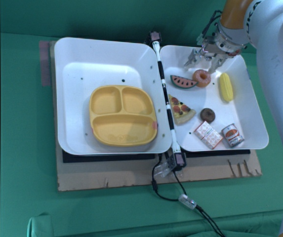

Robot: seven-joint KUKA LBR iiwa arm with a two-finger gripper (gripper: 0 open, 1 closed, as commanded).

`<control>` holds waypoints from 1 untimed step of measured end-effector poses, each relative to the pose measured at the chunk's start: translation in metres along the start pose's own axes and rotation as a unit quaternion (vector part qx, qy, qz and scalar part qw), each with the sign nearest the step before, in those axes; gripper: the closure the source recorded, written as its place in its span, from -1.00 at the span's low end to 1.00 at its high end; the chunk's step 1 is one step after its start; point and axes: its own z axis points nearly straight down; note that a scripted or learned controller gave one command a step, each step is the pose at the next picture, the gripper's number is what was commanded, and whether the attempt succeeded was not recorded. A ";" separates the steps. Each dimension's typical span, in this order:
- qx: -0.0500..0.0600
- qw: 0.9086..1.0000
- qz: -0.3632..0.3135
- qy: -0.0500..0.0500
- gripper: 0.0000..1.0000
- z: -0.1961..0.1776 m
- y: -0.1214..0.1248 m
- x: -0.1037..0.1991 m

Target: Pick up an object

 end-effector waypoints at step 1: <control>0.000 1.000 0.001 -0.001 -1.00 0.000 0.000 0.018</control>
